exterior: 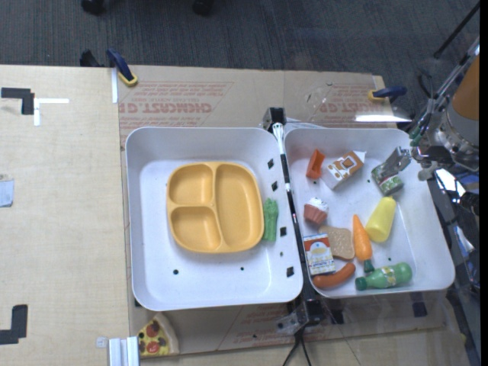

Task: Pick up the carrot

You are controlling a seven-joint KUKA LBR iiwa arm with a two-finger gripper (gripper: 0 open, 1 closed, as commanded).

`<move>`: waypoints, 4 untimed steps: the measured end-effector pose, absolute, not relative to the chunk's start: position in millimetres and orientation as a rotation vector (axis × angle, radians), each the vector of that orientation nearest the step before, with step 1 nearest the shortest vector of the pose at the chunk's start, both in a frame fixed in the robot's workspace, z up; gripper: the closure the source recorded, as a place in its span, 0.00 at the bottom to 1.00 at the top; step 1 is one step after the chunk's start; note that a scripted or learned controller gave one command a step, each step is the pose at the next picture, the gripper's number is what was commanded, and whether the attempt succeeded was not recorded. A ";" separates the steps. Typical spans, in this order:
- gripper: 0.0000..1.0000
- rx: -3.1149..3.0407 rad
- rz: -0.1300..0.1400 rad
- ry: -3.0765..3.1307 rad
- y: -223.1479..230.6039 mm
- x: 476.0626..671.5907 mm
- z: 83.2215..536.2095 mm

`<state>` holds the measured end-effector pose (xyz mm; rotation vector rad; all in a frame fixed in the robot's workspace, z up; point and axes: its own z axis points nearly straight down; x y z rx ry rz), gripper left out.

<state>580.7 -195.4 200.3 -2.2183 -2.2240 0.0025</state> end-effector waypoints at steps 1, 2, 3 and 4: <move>0.00 -2.271 0.001 -2.171 -178.8 536.9 91.7; 0.00 -2.093 0.000 -2.343 -150.5 480.7 91.8; 1.00 -2.098 -0.002 -2.341 -151.4 482.3 100.6; 1.00 -2.283 0.001 -2.159 -120.6 510.7 124.4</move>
